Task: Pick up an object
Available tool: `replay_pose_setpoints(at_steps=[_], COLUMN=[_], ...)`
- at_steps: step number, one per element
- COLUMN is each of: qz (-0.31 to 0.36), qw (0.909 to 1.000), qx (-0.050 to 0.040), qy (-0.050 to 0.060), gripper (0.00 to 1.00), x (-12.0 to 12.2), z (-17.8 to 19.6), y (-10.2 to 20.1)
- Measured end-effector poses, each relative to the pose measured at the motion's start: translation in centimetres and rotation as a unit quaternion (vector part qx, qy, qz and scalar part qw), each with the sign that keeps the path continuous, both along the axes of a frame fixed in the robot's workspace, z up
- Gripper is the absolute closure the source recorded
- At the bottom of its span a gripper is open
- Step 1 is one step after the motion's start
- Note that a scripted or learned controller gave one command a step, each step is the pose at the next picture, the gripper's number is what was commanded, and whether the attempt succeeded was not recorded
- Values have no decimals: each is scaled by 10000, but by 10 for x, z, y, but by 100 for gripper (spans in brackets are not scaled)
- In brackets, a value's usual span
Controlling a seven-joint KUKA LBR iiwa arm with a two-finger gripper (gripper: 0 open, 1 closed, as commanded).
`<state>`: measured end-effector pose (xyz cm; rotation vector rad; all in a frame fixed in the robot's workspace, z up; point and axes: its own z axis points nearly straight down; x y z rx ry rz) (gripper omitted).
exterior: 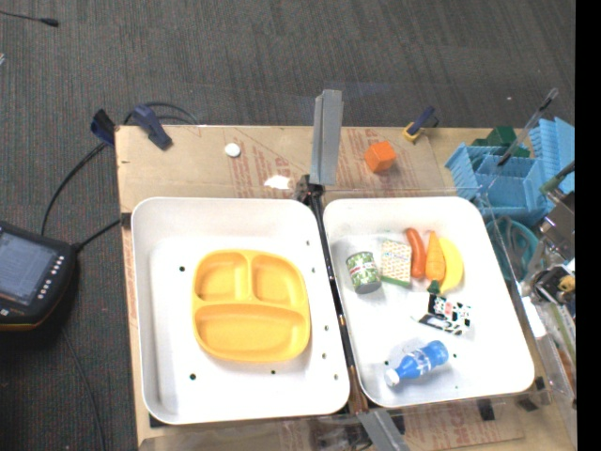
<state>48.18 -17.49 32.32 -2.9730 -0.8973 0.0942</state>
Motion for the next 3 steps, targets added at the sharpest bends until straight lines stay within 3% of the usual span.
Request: replay_pose_setpoints(at_steps=[3], qz=[108], qw=[9998], qx=[41], qy=[153], gripper=[100], x=[-1], z=[18], y=[2])
